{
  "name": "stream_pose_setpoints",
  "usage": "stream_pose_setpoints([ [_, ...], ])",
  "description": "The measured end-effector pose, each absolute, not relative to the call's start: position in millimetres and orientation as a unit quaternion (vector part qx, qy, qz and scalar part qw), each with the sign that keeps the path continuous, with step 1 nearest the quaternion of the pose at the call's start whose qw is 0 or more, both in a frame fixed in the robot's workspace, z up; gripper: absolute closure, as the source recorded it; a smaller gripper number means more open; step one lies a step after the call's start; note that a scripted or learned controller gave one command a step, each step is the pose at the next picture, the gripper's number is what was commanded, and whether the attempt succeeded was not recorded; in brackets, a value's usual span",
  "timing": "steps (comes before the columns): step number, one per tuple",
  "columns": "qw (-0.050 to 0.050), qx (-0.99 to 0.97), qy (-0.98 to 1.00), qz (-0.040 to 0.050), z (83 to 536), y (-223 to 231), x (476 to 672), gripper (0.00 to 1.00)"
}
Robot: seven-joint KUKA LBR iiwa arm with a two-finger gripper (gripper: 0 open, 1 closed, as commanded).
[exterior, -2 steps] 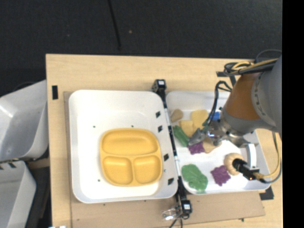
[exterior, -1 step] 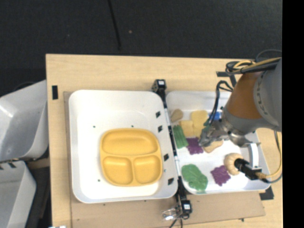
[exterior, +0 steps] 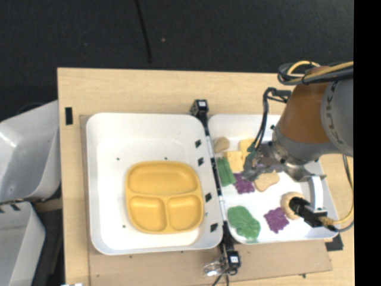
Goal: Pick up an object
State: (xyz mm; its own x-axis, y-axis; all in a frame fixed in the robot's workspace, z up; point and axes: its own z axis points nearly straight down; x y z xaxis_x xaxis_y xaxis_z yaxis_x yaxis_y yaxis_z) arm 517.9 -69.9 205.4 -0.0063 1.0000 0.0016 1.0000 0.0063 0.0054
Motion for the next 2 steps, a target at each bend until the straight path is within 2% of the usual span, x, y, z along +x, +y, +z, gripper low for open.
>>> stream_pose_setpoints([
  [1,0.001,0.703,0.711,0.0034,255.2,14.8,518.0,1.00],
  [2,0.006,0.706,0.709,0.0072,414.9,12.6,517.0,1.00],
])
